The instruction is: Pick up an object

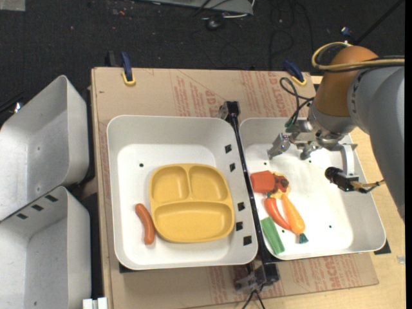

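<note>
Camera view is giving me both bins, so I'm working from the near edge back, placing everything off the right bin (360, 237). Nearest me in it, a green piece (272, 234) is lying along its left wall. Just beyond are a red pepper (277, 212) and an orange carrot (293, 216), side by side and touching. Farther back, a red-orange block (264, 181) is sitting against a small dark-and-orange thing I can't make out. Farthest back, the gripper (298, 145) is hanging over the bin's rear floor, fingers spread wide, nothing between them. In the left bin a yellow tray (192, 203) and a sausage (145, 223) are lying well apart from the arm.

I'm judging the block the closest target. To grasp it well, I'm thinking of coming nearer and left, centring the open fingers over the block alone, and descending straight so one finger isn't landing on its small neighbour. The pepper and carrot are crowding each other, so a grab there is risking a slip.
</note>
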Available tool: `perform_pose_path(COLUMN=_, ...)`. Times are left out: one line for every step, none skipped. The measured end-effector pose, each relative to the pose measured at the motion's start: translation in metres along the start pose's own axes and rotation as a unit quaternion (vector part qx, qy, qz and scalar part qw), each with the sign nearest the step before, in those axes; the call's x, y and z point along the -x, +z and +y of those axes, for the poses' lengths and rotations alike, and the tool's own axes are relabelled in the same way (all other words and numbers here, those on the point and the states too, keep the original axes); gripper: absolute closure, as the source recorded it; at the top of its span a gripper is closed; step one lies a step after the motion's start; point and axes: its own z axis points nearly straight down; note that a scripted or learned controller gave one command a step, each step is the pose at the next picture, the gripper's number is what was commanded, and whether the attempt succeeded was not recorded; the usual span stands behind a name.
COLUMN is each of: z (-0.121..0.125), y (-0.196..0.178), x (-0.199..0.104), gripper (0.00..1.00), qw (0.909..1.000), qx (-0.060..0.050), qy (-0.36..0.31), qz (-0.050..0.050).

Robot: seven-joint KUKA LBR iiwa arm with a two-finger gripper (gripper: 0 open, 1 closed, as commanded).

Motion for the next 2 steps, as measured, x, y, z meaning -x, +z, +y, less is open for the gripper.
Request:
perform_pose_path(z=0.002, y=-0.014, x=0.0, gripper=1.0, qw=1.0, qx=0.004, qy=0.0, qz=-0.001)
perform_pose_path(z=0.003, y=-0.062, x=0.008, gripper=1.0, qw=1.0, qx=0.006, qy=0.0, qz=-0.002)
